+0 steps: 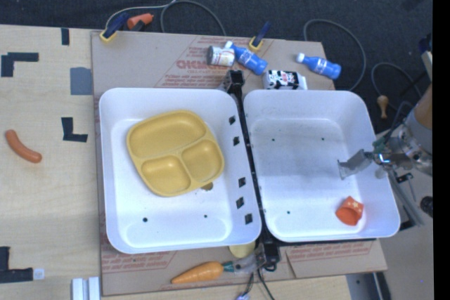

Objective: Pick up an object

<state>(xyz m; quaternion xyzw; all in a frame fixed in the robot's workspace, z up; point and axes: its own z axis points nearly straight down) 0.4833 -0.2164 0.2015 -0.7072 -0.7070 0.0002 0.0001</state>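
Note:
A small orange object (pixel 350 211) lies in the right bin (pixel 302 116), near its front right corner. My gripper (pixel 356 162) reaches in over that bin's right wall and hangs low above the floor, a short way behind the orange object and apart from it. Nothing shows in its grasp. A yellow divided plate (pixel 176 152) rests in the left bin (pixel 119 221); a small dark thing peeks out from under its front edge.
Behind the bins lie a white bottle (pixel 221 55), two blue bottles (pixel 251 60) (pixel 320 66) and a black-and-white carton (pixel 285 80). A toy carrot (pixel 198 272) lies in front of the bins, and a toy sausage (pixel 22 147) sits far left on the bench.

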